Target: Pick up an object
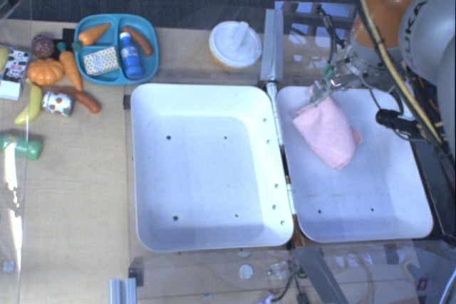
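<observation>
While the arm reaches in from the right, the scene reads as follows, all places given relative to the right bin.

Right bin (399,221): shallow, white, 1 of 2 on the worktop (71,224).
Pink cloth (328,133): lies inside the right bin, in its upper left part, bunched and slanting down toward the bin's middle; its upper corner is lifted toward the gripper.
Gripper (320,90): over the right bin's upper left corner, right at the cloth's top corner; whether its fingers are apart or together cannot be told, and no hold on the cloth can be confirmed.
Arm (420,18): grey with an orange section, above the right bin's upper right corner, trailing yellow and black cables.
Left bin (206,167): white, touching the right bin's left side.
White lidded cup (235,44): on the worktop, beyond the right bin's upper left corner.
Blue divided plate (117,50): well left of the right bin, holding toy food and a blue bottle (130,55).
Toy food (53,85): farthest left of the right bin, a pumpkin, carrots, a banana and a small can loose on the worktop.
</observation>
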